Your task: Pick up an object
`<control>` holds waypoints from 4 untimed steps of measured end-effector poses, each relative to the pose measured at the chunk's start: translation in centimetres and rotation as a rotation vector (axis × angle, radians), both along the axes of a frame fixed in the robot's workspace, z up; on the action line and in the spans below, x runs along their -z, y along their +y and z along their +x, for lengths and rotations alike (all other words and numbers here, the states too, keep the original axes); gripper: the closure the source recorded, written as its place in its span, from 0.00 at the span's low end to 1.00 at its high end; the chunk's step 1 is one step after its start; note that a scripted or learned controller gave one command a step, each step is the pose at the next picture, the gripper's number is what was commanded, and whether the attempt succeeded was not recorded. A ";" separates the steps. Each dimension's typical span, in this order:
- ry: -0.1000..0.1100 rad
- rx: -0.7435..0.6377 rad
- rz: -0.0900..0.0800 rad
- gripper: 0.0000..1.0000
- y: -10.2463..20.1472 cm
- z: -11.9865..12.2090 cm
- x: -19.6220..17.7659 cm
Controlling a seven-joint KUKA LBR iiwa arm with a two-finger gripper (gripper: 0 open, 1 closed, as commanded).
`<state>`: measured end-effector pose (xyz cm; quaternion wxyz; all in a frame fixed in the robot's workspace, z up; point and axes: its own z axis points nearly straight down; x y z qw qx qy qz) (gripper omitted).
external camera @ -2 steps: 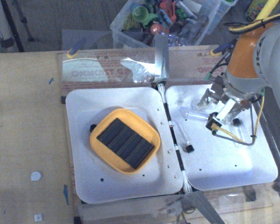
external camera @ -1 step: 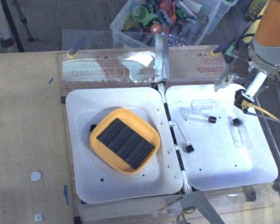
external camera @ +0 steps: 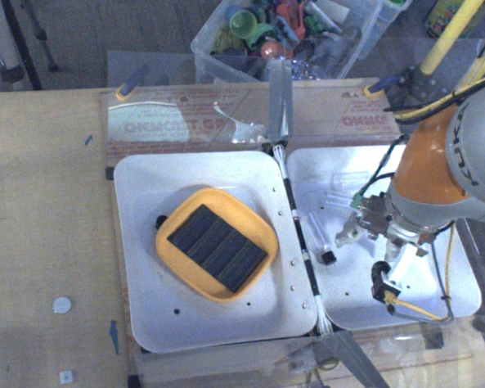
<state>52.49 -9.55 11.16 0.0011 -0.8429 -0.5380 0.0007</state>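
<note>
I see the yellow tray with dark slats (external camera: pixel 217 244) lying in the left bin (external camera: pixel 143 318). My pincer (external camera: pixel 341 239) hangs over the right bin (external camera: pixel 458 299); its grip I cannot tell.

Readable marks: few, mostly partial.
Arm casing (external camera: pixel 479 146): black letters at the frame's right edge, apparently "KU", cut off. Cardboard strip (external camera: pixel 189 118) behind the bins: faint red print, reversed and washed out, unreadable on both halves.
</note>
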 end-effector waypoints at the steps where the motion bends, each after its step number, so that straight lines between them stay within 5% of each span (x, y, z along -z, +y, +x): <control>1: -0.003 0.024 -0.002 0.00 -8.7 -4.5 -9.4; 2: 0.003 -0.007 0.008 0.00 -10.8 0.3 0.4; 3: -0.003 -0.044 -0.002 0.00 -8.5 1.3 -7.5; 4: 0.000 -0.160 0.001 0.00 -9.9 3.0 0.6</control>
